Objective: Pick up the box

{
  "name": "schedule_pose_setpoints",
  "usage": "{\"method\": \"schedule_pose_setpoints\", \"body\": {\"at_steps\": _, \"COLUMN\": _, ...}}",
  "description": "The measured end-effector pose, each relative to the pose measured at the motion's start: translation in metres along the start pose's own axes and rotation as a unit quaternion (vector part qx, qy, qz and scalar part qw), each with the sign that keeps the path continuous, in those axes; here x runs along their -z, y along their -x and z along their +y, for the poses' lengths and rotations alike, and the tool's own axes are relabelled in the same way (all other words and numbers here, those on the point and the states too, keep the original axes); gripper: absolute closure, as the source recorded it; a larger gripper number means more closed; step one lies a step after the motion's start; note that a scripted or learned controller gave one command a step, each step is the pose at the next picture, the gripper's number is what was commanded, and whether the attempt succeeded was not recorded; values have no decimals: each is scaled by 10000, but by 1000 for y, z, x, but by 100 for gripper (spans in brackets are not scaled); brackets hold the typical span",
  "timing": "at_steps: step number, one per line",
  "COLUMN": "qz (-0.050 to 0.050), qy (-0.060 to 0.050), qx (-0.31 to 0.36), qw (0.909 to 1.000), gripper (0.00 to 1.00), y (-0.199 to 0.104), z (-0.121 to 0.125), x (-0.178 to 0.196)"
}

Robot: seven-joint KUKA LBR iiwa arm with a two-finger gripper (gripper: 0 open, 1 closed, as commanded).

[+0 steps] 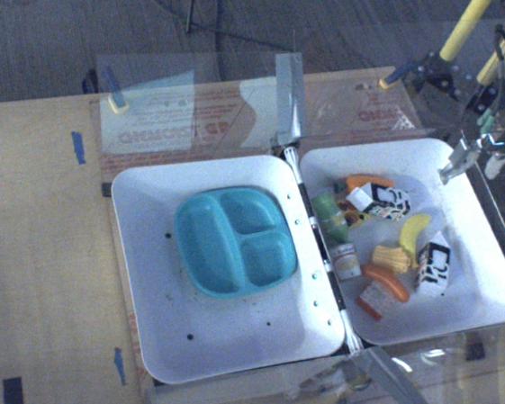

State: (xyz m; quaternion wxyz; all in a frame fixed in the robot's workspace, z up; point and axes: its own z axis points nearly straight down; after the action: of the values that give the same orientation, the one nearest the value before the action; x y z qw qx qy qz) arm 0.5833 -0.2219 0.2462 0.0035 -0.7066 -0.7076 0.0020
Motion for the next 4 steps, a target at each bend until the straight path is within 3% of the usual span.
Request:
{"method": "schedule_pose_setpoints", "body": {"at_steps": 1, "qz": 37, "qy": 29, "qx": -182, "qw": 9998, "gripper": 0, "y": -5, "z": -36, "x": -151}}
{"method": "schedule_pose_setpoints", "body": {"at_steps": 2, "qz": -52, "qy": 107, "qx": 829, "qw": 9965, "gripper": 0, "y": -48, "z": -99, "x": -158}}
{"method": "schedule_pose_setpoints", "body": {"at_steps": 3, "qz": -6, "qy": 14, "qx": 1574, "qw": 9875, "gripper": 0, "y": 0, "z": -104, "x": -1}}
{"method": "schedule_pose_setpoints", "body": {"at_steps": 4, "qz": -5, "qy": 28, "qx": 1589, "qw": 9873, "gripper": 0, "y": 1, "z": -103, "x": -122}}
